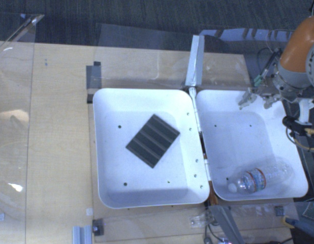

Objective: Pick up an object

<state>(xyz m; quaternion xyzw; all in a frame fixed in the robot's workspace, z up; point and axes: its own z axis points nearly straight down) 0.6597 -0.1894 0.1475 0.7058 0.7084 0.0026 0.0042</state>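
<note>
A dark grey ribbed rectangular block (153, 140) lies flat and turned diagonally in the middle of the left bin (111, 187). A clear plastic bottle (258, 178) with a red and blue label and a white cap lies on its side near the front edge of the right bin (223, 121). My gripper (257, 101) hangs over the back right part of the right bin, well away from the bottle. Its two fingers (245, 100) are spread open with nothing between them.
A metal divider post (194, 60) rises behind the seam between the two bins. Cables and the arm's body (299, 70) crowd the right side. Wooden bench surface (45, 136) stretches to the left of the bins.
</note>
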